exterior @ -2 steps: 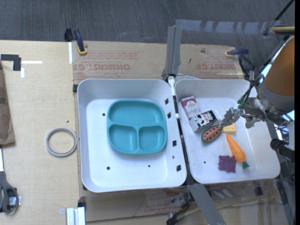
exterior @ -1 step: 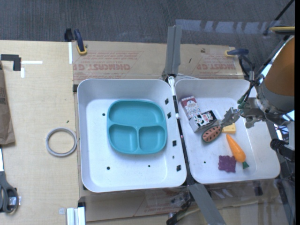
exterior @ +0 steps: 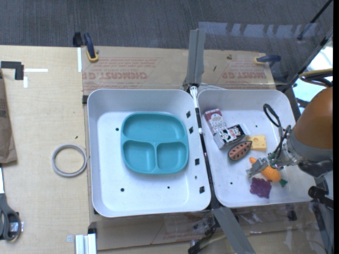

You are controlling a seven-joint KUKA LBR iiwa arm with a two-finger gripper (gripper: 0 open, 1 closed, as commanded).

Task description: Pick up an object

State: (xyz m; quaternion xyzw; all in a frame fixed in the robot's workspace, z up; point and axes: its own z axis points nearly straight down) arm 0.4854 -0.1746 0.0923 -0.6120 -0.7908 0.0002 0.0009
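Nearest my camera, along the bottom edge, I am seeing the front rims of the two white bins, with the left bin [exterior: 95, 157] holding a teal divided plate [exterior: 155, 143] that is lying flat near its middle. In the right bin [exterior: 233, 194] I am watching the gripper [exterior: 263, 165] reaching in from the right, low over the front right part of the bin floor; I cannot tell how its parts are set, nor whether it has hold of anything. An orange toy piece [exterior: 272, 174] is sitting right against the gripper's tip, and a purple grape-like piece [exterior: 260, 187] is lying just in front of that. Farther back I am making out a yellow cheese block [exterior: 258, 142], a brown oval piece [exterior: 239, 150] beside it, a small black-and-white carton [exterior: 231, 134] and a red-and-white carton [exterior: 214, 120] touching it. A black loop of cord [exterior: 272, 115] is lying near the back right wall. Out on the worktop [exterior: 37, 120], well left of the bins, a grey tape ring [exterior: 69, 160] is resting.
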